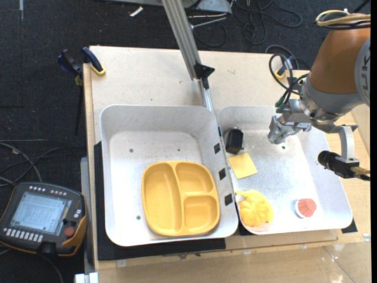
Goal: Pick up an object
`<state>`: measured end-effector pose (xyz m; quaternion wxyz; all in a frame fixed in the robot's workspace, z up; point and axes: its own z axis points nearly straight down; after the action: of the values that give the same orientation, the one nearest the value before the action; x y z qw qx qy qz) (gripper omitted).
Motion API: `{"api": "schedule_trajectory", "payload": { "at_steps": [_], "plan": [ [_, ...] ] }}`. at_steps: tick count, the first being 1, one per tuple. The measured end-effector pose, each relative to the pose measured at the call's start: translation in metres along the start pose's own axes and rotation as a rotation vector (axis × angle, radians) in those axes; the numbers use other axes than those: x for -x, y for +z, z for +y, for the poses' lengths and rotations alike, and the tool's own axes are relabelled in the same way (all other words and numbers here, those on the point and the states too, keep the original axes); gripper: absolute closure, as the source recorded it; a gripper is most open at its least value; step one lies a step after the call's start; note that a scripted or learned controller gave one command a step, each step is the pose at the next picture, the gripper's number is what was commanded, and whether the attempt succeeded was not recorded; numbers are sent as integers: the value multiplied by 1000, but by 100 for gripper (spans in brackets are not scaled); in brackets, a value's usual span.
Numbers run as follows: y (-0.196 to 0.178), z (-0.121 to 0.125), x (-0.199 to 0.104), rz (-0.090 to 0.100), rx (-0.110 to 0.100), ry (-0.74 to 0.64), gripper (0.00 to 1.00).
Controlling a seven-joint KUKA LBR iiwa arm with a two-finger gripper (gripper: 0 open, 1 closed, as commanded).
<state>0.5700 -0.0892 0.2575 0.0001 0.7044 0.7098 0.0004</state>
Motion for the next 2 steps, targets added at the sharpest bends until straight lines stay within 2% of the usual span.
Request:
{"api": "schedule_trajectory", "payload": {
  "at_steps": [2],
  "plan": [
    [-3,15,-109,1,0,-1,100]
  ]
}}
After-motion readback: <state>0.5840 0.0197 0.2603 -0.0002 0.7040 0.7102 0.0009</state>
